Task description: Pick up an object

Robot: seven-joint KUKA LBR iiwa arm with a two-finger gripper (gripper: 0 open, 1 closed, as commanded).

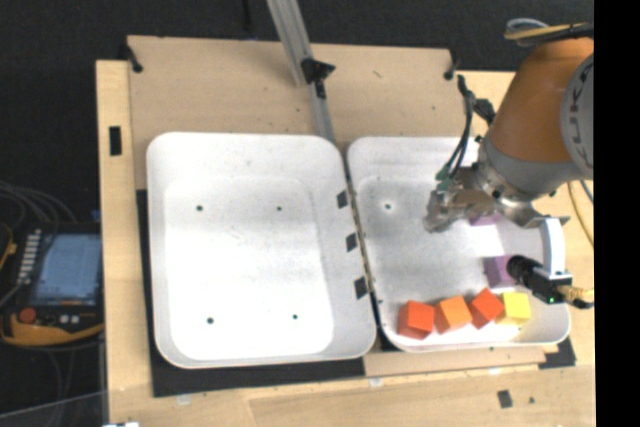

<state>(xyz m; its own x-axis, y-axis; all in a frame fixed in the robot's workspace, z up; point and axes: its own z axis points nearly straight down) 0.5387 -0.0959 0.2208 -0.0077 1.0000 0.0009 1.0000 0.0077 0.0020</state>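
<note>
Blue-screened device (pixel 66 273) left of the bench — cables (pixel 22 205) above it.

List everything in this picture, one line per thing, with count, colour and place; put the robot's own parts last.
bins: two, white, side by side on the bench.
blocks: four in a row along the right bin's near edge; red-orange, orange, red-orange, yellow.
purple block: one, in the right bin, just behind the row's right end, partly hidden by the arm.
metal pole: one, grey, slanting from the top of the view down to between the bins.
handheld screen unit: one, blue-grey with an orange edge, left of the bench.
arm: one, grey with an orange band, over the right bin.
pincer: one, low over the right bin's middle.
</note>
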